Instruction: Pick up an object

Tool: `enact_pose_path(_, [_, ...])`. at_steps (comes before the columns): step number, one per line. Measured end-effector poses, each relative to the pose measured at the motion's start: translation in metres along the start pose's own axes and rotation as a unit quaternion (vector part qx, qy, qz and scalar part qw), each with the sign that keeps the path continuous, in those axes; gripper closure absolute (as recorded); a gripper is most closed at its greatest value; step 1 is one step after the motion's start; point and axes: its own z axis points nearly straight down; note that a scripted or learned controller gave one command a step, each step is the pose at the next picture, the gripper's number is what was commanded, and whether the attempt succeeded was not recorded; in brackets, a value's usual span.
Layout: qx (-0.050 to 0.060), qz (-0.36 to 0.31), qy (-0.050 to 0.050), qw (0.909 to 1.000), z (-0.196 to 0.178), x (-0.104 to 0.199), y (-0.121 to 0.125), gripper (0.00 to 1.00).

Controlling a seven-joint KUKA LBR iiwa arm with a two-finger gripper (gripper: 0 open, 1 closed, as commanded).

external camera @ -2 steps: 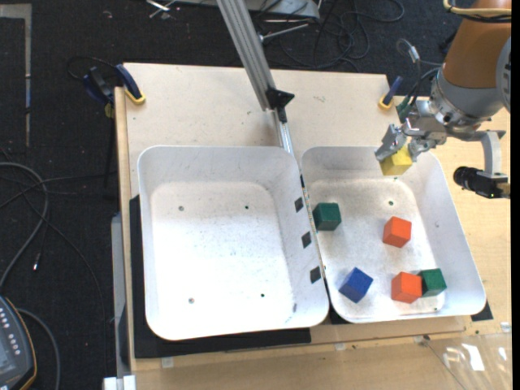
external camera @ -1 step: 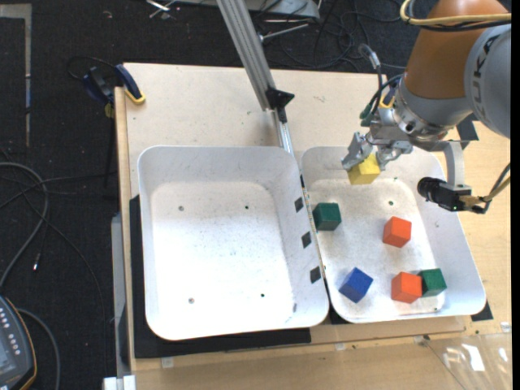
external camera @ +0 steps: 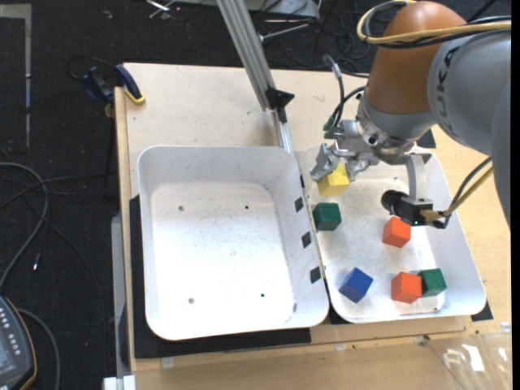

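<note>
I see the gripper (external camera: 339, 169) closed on the yellow block (external camera: 334, 179) right of centre in the frame, apparently raised, so mostly the lift remains.

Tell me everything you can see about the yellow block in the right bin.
The yellow block is a small cube-like piece of matte, solid colour. It sits at the far left of the right bin, just beyond a green block. The gripper is directly over it, hiding its top; whether it is gripped is unclear.
</note>
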Motion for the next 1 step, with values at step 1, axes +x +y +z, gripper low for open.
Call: enact_pose_path(1, [0.002, 0.000, 0.000, 1.0000, 0.0360, 0.0670, -0.0007, 1.00])
